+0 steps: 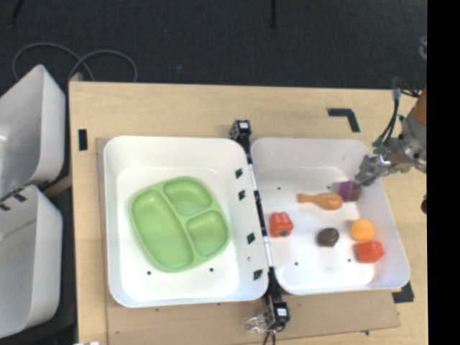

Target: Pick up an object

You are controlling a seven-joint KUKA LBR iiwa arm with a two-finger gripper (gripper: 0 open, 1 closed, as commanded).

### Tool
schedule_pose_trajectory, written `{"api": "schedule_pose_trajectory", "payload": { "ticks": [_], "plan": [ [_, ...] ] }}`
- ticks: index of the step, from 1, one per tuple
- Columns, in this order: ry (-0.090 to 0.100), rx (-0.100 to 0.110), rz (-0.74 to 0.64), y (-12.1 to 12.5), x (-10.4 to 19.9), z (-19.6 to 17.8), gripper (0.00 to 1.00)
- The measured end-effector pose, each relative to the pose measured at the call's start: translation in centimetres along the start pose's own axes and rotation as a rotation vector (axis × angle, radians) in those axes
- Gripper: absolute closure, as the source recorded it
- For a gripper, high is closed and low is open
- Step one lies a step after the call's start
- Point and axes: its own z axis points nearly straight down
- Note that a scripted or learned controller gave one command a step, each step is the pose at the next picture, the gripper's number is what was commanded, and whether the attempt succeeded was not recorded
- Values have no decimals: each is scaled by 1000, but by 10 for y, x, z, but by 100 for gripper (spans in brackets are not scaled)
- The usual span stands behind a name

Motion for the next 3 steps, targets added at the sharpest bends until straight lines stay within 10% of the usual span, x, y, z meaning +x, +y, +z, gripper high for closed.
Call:
{"api": "schedule_pose_trajectory", "payload": {
  "ticks": [1, 3],
  "plan": [
    [1, 1, -1, 2, -1, -46, 100],
    [2, 7, -1, 7, 93, -25, 100]
  ]
}}
